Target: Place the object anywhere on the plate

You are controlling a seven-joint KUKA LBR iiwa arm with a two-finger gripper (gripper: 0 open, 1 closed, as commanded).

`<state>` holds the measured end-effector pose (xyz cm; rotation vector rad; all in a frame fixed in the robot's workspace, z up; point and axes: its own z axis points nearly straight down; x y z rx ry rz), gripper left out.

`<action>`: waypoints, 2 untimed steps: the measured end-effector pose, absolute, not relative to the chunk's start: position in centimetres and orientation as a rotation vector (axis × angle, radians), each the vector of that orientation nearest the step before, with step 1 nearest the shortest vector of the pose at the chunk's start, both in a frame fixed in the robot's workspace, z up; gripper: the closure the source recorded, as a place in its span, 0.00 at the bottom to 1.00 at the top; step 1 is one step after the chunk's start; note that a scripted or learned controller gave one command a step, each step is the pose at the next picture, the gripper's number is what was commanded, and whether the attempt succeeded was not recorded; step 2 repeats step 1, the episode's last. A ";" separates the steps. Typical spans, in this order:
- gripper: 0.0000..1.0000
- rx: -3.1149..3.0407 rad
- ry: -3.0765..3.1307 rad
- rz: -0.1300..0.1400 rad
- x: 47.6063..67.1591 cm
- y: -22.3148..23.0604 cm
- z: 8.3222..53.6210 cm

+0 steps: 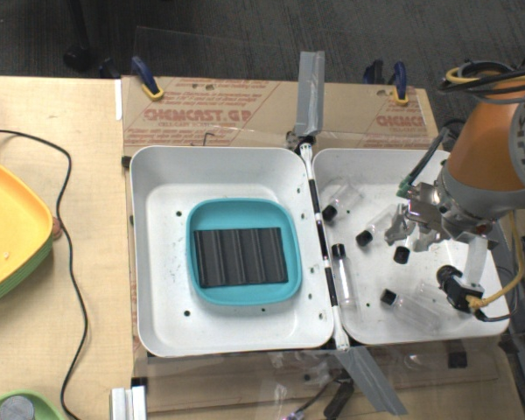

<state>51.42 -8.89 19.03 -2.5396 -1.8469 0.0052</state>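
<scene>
Arm [494, 151] comes in from 3 o'clock and sits over the right bin [359, 318]. Gripper [404, 234] is low over the bin's middle; whether it's spread or closed, can't tell from this angle, and nothing can be seen held in it. Don't assume a grasp.

Task things: several small black-capped clear pieces lie loose on the right bin floor. One at 10 o'clock of the bin [330, 211], one along the 9 o'clock wall [339, 254], one just at 9 o'clock of the gripper [364, 237], one right under it [402, 255], one toward 6 o'clock [388, 297]. Clear bodies are hard to make out against the white.

Plate [242, 215] is the teal dish with the dark ribbed centre, in the middle of the left bin [153, 261], well apart from the gripper at its 9 o'clock.

Step in hand, as I judge it: the pick, not the carry. To do it well:
- You should commit to the piece nearest the gripper, not the ones against the divider wall.
- Centre on the black cap; the clear part may slip.
- Lift straight up enough to clear the ridge between bins before you travel to 9 o'clock.
- Release low over the ribbed centre so it doesn't roll off the rim.
</scene>
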 end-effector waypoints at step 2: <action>0.00 -2.540 -1.847 0.005 51.4 -8.9 19.0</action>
